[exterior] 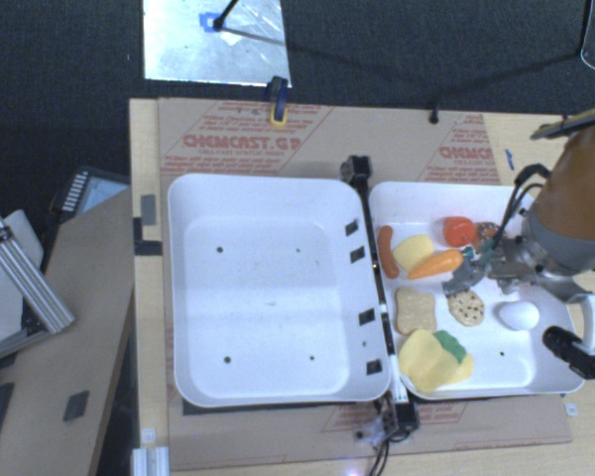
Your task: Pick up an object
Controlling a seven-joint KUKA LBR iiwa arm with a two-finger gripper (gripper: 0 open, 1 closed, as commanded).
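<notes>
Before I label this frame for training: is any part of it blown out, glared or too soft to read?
Camera view: the metal sheet beyond the bench catches glare; the white egg nearly blends into the bright right bin; the gripper is dark and soft-edged over the toy food, details unreadable.

Arm's in from the right, gripper (473, 271) down low in the right bin (550, 375), right by the carrot (435, 263) and cookie (466, 308). Egg (519, 315), tomato (459, 230), sausage (386, 250) and toast (416, 310) crowd nearby. Left bin (268, 286) sits alongside.
</notes>
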